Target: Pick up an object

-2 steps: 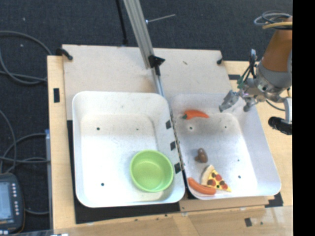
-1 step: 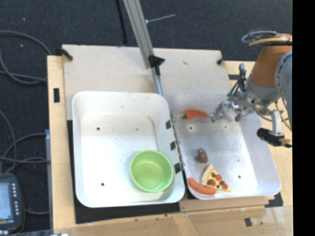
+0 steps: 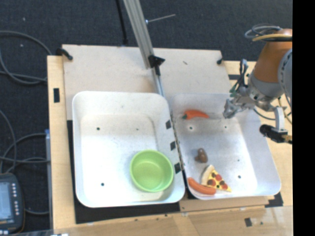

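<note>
Scene: tabletop [image 3: 113, 68] w/ two shallow white bins side by side; left bin [image 3: 98, 112] holds a green bowl [image 3: 151, 170] at its 5 o'clock corner.
Right bin: right bin [image 3: 256, 156] carries four small items, all candidates for the pick.
Carrot: orange carrot toy [image 3: 196, 114] at the bin's 11 o'clock, lying roughly flat, well apart from the rest.
Brown piece: small brown lump [image 3: 201, 155] near bin centre, a bit toward 7 o'clock.
Pizza: pizza slice toy [image 3: 215, 177] at 6 o'clock, near the front wall.
Sausage: red sausage toy [image 3: 201, 186] just beside the pizza, touching or nearly so; can't tell which.
Arm: grey w/ orange band, coming in from 3 o'clock.
Gripper: gripper [image 3: 230, 109] sits over the bin's 1 o'clock area, tip pointing down-left; too small and blurred to tell whether it's wide or narrow. Nothing visible in it.
Step in hand: judged as approach, no object picked yet.
Nearest target: carrot, at 9 o'clock from the gripper w/ bare floor between.
How to do it well: centre over the carrot's middle, turn so the closing direction crosses its short axis, come straight down, close only once low enough.
Risk: carrot lies near the back wall; an off-centre descent could nudge it or clip the rim. Pizza/sausage pair is worse, crowded against the front wall.
</note>
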Motion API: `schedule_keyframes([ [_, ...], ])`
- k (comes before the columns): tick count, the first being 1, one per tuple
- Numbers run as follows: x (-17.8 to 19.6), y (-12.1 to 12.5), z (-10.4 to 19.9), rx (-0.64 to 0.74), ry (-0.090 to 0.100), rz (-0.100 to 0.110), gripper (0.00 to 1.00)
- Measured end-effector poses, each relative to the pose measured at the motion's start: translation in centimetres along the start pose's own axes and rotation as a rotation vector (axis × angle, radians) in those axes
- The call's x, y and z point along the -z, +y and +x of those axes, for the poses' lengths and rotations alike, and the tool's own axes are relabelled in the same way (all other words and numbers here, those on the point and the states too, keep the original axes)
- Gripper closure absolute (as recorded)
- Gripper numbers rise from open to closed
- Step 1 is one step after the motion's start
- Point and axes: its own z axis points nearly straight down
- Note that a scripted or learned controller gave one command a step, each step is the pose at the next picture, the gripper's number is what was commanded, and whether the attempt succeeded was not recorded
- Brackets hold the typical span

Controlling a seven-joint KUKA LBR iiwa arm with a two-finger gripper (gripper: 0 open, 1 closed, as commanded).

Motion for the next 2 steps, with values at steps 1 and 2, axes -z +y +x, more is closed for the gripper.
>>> schedule_keyframes([
  [1,6.5,0.0,-0.5,-0.001,0.003,-0.004,1.00],
  [2,10.4,0.1,-0.6,0.001,0.004,-0.002,1.00],
])
